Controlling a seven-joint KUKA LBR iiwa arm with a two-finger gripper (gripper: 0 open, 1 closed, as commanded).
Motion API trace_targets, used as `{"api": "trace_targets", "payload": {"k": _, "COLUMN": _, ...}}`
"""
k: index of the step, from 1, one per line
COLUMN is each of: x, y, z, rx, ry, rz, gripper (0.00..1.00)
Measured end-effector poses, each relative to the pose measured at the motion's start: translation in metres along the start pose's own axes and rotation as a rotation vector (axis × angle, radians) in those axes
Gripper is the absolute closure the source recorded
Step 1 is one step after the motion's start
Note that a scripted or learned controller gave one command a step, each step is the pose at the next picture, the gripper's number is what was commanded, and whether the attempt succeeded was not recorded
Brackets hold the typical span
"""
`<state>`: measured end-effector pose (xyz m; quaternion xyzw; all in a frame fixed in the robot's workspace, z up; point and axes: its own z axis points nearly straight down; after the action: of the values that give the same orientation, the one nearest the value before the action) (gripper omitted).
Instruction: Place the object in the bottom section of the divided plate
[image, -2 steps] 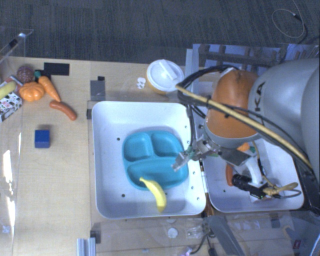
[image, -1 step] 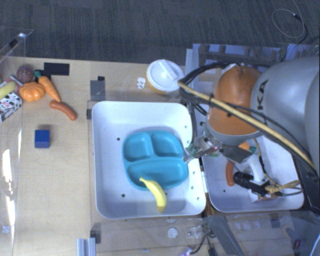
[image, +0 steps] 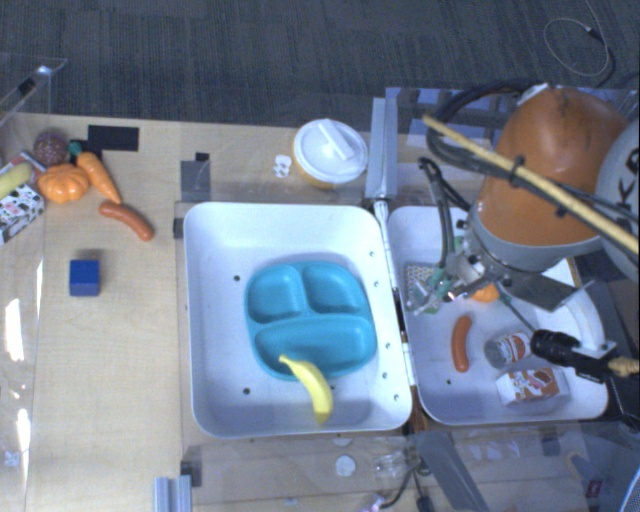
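A blue divided plate (image: 322, 300) lies in the left white bin (image: 215, 330), with two small sections at the back and one wide section at the front. A yellow banana (image: 309, 386) rests with one end on the wide front section and the other end over the plate's rim on the bin floor. My gripper (image: 438, 288) hangs low over the left part of the right bin (image: 440, 400), near the divider between the bins. An orange-red sausage (image: 460, 343) lies just below and to the right of it. A small orange piece (image: 486, 294) peeks out beside the wrist.
The right bin also holds a small can (image: 507, 349) and a brown-and-white carton (image: 530, 385). A white lidded cup (image: 331, 150) stands behind the bins. On the bench at left are a blue cube (image: 85, 277), a sausage (image: 127, 221), a carrot (image: 98, 174) and a small pumpkin (image: 62, 183).
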<state>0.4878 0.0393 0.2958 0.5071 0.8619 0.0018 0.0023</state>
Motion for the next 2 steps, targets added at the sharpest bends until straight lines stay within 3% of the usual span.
{"api": "trace_targets", "payload": {"k": 1, "x": 0.052, "y": 0.026, "z": 0.112, "rx": 0.005, "ry": 0.003, "rz": 0.047, "gripper": 1.00}}
{"api": "trace_targets", "payload": {"k": 2, "x": 0.037, "y": 0.020, "z": 0.023, "rx": 0.003, "ry": 0.001, "rz": 0.447, "gripper": 1.00}}
